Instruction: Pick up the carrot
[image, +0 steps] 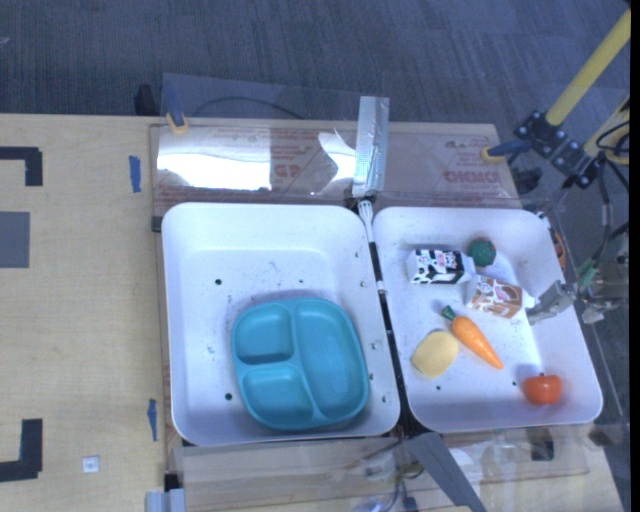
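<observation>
The orange plastic carrot (475, 338) lies slantwise in the right shallow white bin (575, 400), touching a pale yellow lemon-like piece (435, 353); the claw (556, 298) hovers near the bin's right wall; its opening cannot be told.

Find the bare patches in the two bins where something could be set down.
Left bin: bare floor above and left of the blue tray. Right bin: crowded mid-floor around carrot, lemon, cartons; bare strip along its front between lemon and tomato.
</observation>
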